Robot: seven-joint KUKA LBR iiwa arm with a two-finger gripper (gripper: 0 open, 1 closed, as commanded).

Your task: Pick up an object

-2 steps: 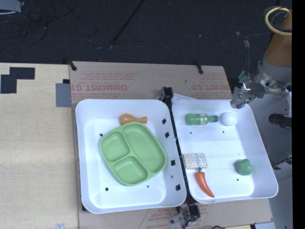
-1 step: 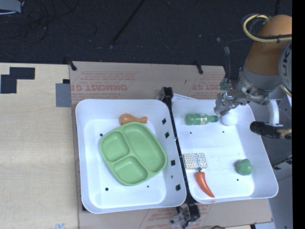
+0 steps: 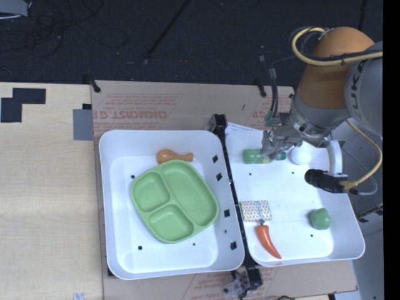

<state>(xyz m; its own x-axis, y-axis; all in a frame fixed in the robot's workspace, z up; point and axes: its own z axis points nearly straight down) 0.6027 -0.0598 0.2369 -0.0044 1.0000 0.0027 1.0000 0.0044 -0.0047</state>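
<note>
**Green block (image 3: pixel 253 157) lies just beside the gripper (image 3: pixel 275 150)**

Green block rests in the arm-side bin (image 3: pixel 294 192), the one on the robot's side of the black bar (image 3: pixel 226 180) that runs between the two white bins. It sits close to the bar's far end, up against that bin's far wall. The gripper is lowered to the same wall, just beside the block on the side away from the bar. Whether the two touch cannot be told. Whether the gripper is open or closed cannot be told from this angle either.

A white ball (image 3: pixel 301 155) lies just past the gripper, farther still from the bar. Near the bar's middle, on the same side, a small patterned packet (image 3: pixel 255 210) lies flat on the bin floor. An orange-red chilli (image 3: pixel 267 239) lies just beyond the packet toward the bar's near end, its green stalk pointing at the packet. A round green fruit (image 3: pixel 320 218) sits well away from the bar, near the bin's outer wall.

Across the bar, the second bin (image 3: pixel 119 230) holds a green divided plate (image 3: pixel 175 199) with three compartments, set at a slant and close to the bar. An orange drumstick (image 3: pixel 174 156) lies at the plate's far rim.
</note>
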